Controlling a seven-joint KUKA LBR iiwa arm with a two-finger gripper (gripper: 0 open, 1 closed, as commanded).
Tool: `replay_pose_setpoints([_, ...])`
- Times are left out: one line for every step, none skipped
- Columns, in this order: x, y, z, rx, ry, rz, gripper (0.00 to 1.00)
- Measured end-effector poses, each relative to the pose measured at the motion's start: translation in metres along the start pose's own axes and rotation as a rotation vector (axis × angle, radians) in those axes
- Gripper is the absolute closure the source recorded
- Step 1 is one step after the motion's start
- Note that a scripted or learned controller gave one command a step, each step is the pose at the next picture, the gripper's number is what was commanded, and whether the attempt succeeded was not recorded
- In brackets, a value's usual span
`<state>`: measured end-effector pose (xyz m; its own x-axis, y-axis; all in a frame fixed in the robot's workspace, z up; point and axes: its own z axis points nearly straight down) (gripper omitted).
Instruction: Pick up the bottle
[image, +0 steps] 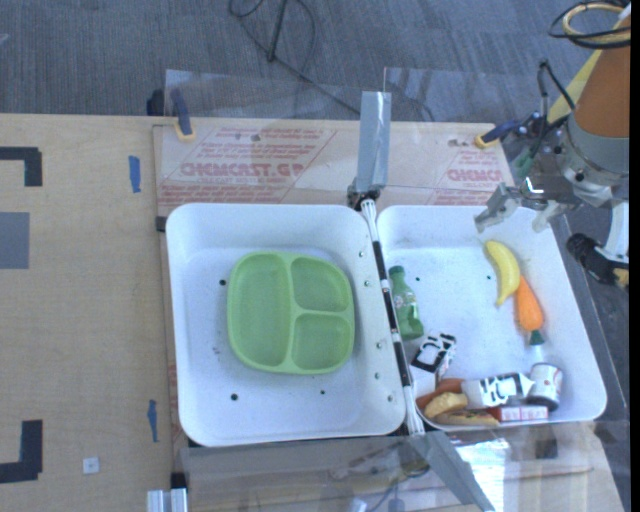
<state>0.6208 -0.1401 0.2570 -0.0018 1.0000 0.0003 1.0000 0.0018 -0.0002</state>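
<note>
A grey arm with an orange band enters from the upper right corner of the bench, its wrist angled down and leftward so that the gripper (520, 208) hangs over the far right corner of the right bin (585, 330). Its two fingers (494, 212) stand spread apart with nothing between them.

The bottle (404, 303), green with a pale cap, lies against the left wall of the right bin, about midway along that wall and just beside the divider where the two bins meet. It is well apart from the gripper, across the bin's open far half.

A yellow banana (504, 268) lies near the bin's far right, just below the gripper, with an orange carrot (528, 307) touching its lower end. Along the near edge, a cluster of small items crowds the bin's near left corner and near side: a black-and-white object (434, 352), a white cup-like piece (544, 380), and several packets (too jumbled to tell apart).

The bare floor of the right bin runs between the bottle and the banana. In the left bin (190, 330) a green divided plate (291, 312) sits near the centre, with open white floor along all four walls.
</note>
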Motion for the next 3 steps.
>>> replay_pose_setpoints([-0.033, -0.020, 0.108, 0.001, 0.000, 0.168, 0.00])
replay_pose_setpoints([0.019, -0.096, 0.168, -0.009, -0.002, 0.058, 0.00])
replay_pose_setpoints([0.015, -0.086, -0.007, -0.001, -0.001, 0.179, 0.00])
